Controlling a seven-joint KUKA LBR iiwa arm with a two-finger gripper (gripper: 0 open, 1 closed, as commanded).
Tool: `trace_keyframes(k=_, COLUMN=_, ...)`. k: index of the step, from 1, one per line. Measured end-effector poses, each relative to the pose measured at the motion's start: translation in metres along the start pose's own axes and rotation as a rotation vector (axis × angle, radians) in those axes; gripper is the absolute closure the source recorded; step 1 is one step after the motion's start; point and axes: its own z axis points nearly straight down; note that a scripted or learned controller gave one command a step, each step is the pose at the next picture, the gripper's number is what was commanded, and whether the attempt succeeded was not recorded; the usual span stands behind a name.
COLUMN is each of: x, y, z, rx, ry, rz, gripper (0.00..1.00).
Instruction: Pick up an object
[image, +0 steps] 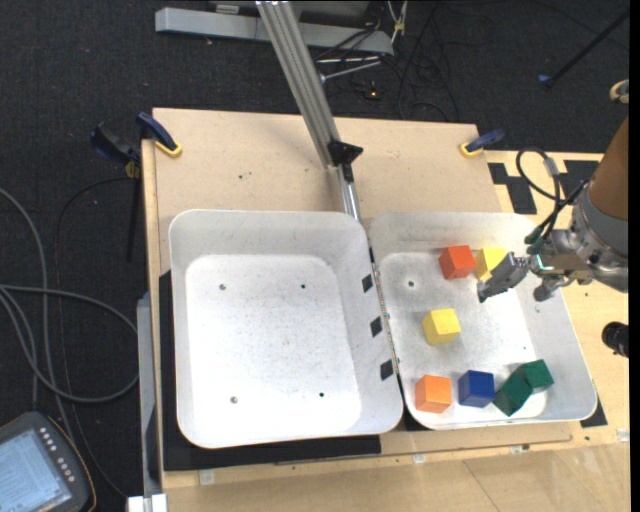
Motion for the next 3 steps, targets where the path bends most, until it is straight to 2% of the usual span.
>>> trace_keyframes(k=1, x=0.000, y=0.000, z=-0.002, rx=-0.004, ry=-0.001, rz=0.002, gripper=0.00)
trace_keyframes(k=3, x=-0.002, y=0.005, z=0.086, rx=0.003, ry=0.000, rz=0.003, gripper=0.00)
